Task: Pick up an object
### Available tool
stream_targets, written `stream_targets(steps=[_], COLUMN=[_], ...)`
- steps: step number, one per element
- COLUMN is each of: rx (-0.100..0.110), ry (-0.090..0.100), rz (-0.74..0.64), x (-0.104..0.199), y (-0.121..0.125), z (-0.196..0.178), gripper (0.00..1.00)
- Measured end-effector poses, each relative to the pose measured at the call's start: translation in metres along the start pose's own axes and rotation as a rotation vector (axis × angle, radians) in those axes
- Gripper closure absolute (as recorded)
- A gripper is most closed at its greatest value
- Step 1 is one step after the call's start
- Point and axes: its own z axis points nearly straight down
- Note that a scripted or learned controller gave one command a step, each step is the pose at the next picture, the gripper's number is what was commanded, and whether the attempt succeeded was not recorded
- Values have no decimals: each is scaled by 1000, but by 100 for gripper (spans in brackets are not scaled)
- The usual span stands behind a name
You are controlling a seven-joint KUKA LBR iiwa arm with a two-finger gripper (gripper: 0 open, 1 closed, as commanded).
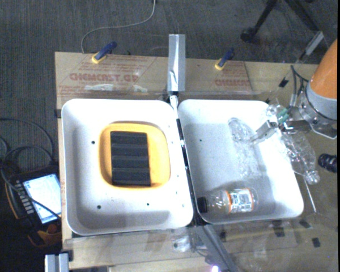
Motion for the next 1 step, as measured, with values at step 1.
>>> stream_targets(steps=[1], rx=[0], ry=[1], rz=[85], x=[-33], y=[54], z=[28], gripper=[0])
